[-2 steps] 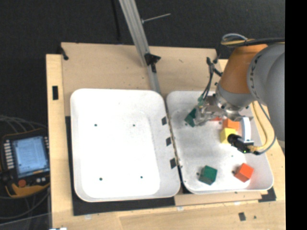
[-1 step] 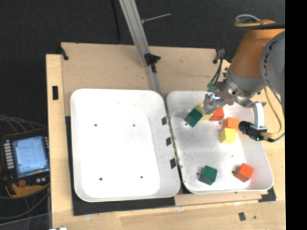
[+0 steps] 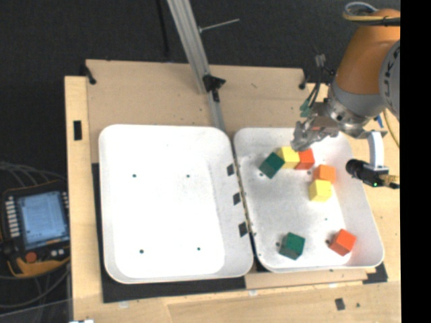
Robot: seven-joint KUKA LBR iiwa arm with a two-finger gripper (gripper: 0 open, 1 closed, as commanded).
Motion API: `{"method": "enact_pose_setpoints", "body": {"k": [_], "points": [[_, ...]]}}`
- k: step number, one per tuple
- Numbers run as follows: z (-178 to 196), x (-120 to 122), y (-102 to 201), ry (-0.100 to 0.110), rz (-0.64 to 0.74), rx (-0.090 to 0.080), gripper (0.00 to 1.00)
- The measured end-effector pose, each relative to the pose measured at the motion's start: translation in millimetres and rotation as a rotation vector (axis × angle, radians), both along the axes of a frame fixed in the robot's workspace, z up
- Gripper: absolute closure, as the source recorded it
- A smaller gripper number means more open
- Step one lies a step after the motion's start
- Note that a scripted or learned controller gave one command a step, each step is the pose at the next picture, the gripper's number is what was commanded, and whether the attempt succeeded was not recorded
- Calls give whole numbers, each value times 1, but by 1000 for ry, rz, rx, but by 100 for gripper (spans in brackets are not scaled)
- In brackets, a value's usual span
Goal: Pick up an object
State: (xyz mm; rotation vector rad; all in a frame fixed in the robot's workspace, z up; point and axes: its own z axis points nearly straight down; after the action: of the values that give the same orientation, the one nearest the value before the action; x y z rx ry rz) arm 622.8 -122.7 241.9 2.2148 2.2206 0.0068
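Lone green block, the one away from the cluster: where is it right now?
In the camera view, the lone green block sits near the front edge of the right bin, left of an orange block in the front right corner.

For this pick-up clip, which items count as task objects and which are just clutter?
Job:
gripper
green block
yellow block
orange block
other blocks in the right bin

Lying about:
left bin
handheld screen
metal pole
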Motion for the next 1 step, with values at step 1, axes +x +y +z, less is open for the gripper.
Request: {"method": "enact_pose_setpoints", "body": {"k": [1], "points": [[54,1,-1,-1,1,0,100]]}}
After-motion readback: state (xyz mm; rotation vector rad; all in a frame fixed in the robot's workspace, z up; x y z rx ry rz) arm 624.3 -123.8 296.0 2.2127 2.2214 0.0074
